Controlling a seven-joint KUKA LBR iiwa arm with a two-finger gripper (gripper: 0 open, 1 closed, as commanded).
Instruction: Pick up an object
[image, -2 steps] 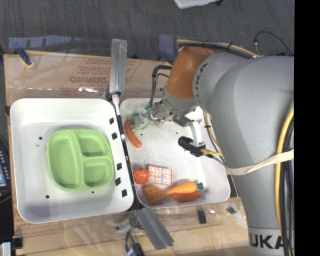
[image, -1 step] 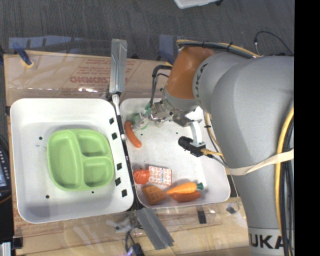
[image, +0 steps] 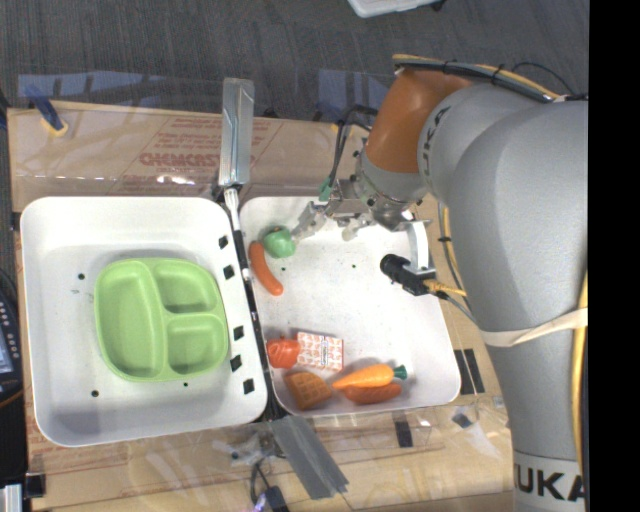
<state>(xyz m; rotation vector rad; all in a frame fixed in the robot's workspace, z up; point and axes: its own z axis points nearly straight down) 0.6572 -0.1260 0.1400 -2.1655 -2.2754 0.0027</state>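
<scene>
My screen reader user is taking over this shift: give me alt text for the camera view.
The arm's gripper is low in the right bin, by a green ball and an orange sausage at the bin's far left. Near the front lie a carrot, a small carton and other toy foods. The left bin holds a green divided tray.
</scene>
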